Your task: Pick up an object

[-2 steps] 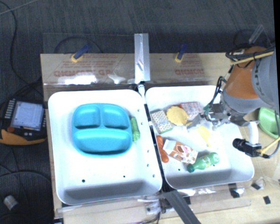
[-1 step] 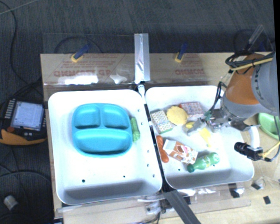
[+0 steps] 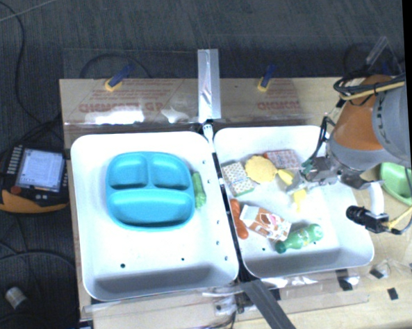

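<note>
White plastic, both bins, sitting side by side on the tabletop (image 3: 73,92). The jaws (image 3: 306,178) hang low over the right bin (image 3: 350,245), near its right-hand part, at the end of the grey arm (image 3: 391,124) with its orange band; from this angle I cannot tell how they stand. Just beside the jaws, to their left, lies a small yellow piece (image 3: 285,178), with another yellow bit (image 3: 299,199) right below them. Further left are a round yellow object (image 3: 260,168), a pink checked packet (image 3: 282,157) behind it, and a green-patterned packet (image 3: 237,177) near the wall between the bins. Below and left of the jaws lie an orange-and-white carton (image 3: 267,223), a green bottle (image 3: 299,238) and an orange carrot-like piece (image 3: 238,218). Well off to the left, the left bin (image 3: 101,271) holds a blue divided tray (image 3: 150,189) with a green item (image 3: 198,188) touching its right edge.
</note>
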`<state>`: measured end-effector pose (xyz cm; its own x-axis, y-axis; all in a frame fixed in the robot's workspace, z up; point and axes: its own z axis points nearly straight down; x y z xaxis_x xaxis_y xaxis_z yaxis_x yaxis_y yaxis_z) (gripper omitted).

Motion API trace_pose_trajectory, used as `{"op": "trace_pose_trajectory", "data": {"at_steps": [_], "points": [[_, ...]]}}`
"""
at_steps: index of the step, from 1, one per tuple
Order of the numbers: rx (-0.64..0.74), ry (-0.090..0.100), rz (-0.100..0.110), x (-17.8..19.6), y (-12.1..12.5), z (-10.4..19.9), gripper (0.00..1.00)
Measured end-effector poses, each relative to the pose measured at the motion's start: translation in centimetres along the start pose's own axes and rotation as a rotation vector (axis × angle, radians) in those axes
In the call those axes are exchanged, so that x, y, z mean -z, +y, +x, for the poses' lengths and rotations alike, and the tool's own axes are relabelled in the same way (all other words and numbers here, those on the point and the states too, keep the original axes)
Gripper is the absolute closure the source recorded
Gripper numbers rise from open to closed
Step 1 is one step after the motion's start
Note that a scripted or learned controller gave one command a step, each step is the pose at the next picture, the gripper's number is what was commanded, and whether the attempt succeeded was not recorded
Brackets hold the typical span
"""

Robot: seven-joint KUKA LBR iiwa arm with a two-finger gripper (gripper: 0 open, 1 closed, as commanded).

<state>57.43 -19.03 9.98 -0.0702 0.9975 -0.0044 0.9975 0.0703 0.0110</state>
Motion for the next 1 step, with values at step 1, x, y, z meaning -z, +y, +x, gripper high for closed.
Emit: {"op": "trace_pose_trajectory", "data": {"at_steps": [1], "points": [[-0.063, 0.000, 0.012, 12.52, 4.90, -0.14, 1.00]]}}
